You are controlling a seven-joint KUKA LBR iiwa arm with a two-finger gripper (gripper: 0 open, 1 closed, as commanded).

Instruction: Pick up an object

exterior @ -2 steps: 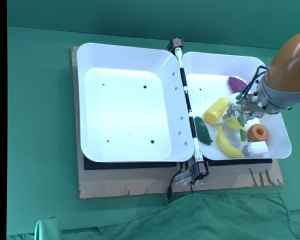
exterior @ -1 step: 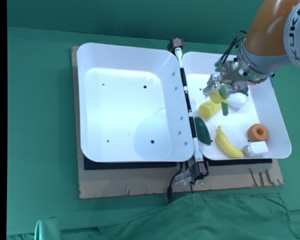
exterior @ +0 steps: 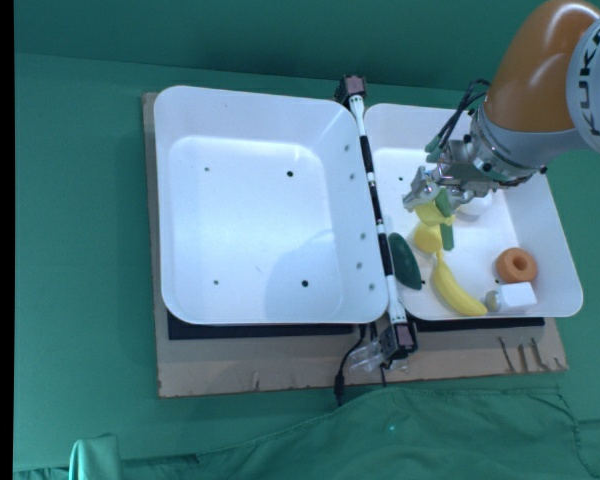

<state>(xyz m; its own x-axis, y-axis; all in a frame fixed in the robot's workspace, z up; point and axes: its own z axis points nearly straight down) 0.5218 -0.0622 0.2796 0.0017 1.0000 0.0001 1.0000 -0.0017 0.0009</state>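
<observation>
My gripper [exterior: 432, 200] hangs low over the middle of the right bin [exterior: 550, 230], the grey arm and its orange band reaching in from the upper right. Directly under it lies a yellow object with a green part [exterior: 429, 234], touching or nearly touching the gripper's tip. A banana [exterior: 454, 290] lies just in front of that. A dark green oval object [exterior: 404, 260] rests against the bin's left wall. An orange ring [exterior: 516, 265] and a small white block [exterior: 517, 295] sit near the front right corner.
The left bin [exterior: 180, 138] stands beside the right one, with a black-and-white bar [exterior: 373, 198] running along the seam between them. Both bins rest on a cardboard sheet [exterior: 280, 373] on green cloth.
</observation>
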